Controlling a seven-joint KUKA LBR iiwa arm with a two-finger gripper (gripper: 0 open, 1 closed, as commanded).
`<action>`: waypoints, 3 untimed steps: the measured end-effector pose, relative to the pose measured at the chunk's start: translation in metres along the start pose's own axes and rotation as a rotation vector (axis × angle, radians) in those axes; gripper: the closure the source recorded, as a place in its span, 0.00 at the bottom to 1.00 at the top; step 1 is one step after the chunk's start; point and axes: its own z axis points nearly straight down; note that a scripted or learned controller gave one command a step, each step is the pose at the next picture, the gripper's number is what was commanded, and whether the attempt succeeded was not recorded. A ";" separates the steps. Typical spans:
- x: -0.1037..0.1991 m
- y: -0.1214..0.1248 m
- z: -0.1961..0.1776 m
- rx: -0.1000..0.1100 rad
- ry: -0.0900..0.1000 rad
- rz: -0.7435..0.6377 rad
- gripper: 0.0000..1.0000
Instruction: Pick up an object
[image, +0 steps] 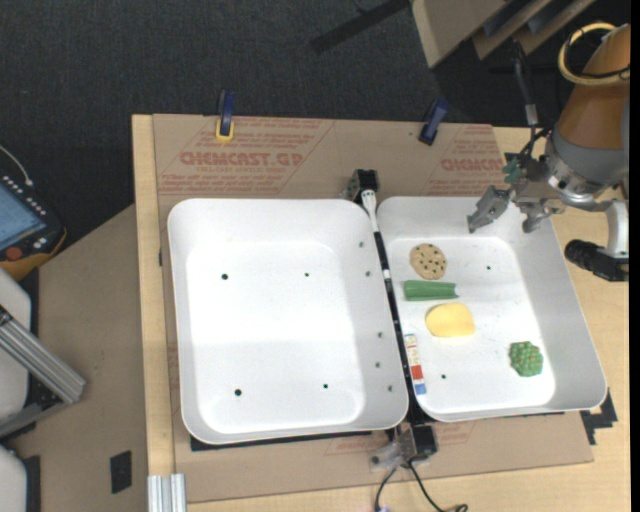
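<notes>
The right bin (560, 290) holds several small objects: a round chocolate-chip cookie (428, 261), a green pod-like piece (430, 290), a yellow lump (450, 321) and a green broccoli floret (526, 358). My gripper (510, 215) hangs above the bin's far edge, its two grey fingers spread apart with nothing between them. It stands up and to the right of the cookie, apart from every object.
The left bin (190, 300) lies beside the right one, with a black hinge strip (382, 270) between them. Both rest on a cardboard sheet (290, 150) held by clamps at the back. The arm's orange band (595, 110) is at the upper right.
</notes>
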 end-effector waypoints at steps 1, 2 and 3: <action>0.079 -0.136 0.004 0.010 0.006 -0.002 0.00; -0.039 -0.139 -0.169 -0.018 -0.012 0.008 0.00; -0.063 -0.162 -0.300 -0.018 -0.010 0.003 0.00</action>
